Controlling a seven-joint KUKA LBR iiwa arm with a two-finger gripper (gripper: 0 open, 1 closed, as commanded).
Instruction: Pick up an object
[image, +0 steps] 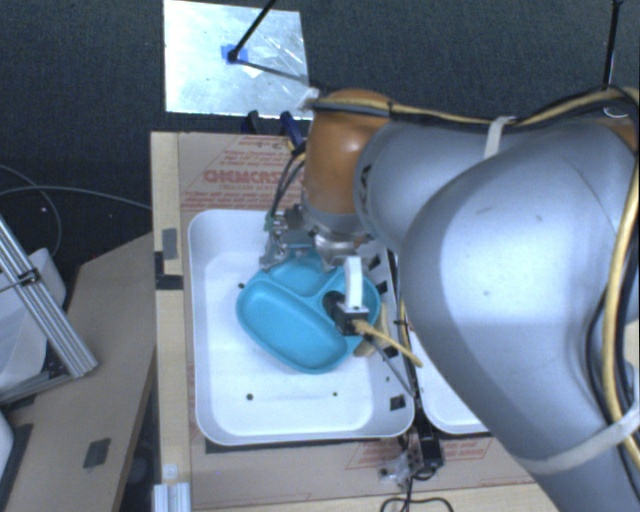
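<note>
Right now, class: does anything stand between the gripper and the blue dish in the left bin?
Nothing visible does. The gripper sits at the far edge of the blue dish in the left bin, and no other thing lies between them. Whether it touches the dish cannot be told.

A robotics lab — grey arm over white bin, aluminium strut, loose cables

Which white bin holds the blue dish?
The bin on the view's left: the blue dish lies in it; the other bin is mostly hidden under the arm.
</note>
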